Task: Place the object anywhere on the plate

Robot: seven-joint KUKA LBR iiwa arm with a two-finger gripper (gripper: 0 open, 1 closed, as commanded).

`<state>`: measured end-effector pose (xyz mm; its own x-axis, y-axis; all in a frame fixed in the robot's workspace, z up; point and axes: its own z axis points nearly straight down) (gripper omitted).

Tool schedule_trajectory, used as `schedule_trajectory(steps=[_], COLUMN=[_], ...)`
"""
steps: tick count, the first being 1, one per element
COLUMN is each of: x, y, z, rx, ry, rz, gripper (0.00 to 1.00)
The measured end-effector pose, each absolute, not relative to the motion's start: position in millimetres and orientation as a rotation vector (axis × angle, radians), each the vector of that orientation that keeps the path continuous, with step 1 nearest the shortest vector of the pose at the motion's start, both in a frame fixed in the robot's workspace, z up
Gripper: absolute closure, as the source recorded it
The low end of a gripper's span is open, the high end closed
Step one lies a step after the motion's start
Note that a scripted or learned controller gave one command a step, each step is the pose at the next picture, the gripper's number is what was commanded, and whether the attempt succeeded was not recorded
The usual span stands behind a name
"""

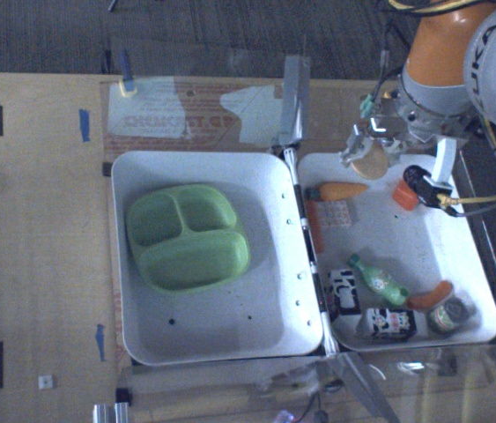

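Plate point(188, 236), green and three-compartment, lies bare in the left bin point(142, 324), well left of the fingers. Gripper point(371, 148) hangs over the right bin's point(485, 315) far edge with a pale round object point(373, 164) at its fingertips; whether they are clamped on it, I cannot tell. Judgement: carry not yet begun.

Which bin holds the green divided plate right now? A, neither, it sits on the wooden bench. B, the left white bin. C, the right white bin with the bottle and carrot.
B: the green divided plate lies alone inside the left white bin, while the green bottle and orange carrot lie in the right white bin.
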<state>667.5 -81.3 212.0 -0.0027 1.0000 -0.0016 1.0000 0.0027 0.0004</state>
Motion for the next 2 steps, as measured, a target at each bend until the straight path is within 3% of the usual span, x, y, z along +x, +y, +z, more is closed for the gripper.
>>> schedule_trajectory(steps=[2], x=[666.9], y=[87.8], z=[206.9], rx=[2.059], ry=[2.370], rz=[0.004], gripper=[1.00])
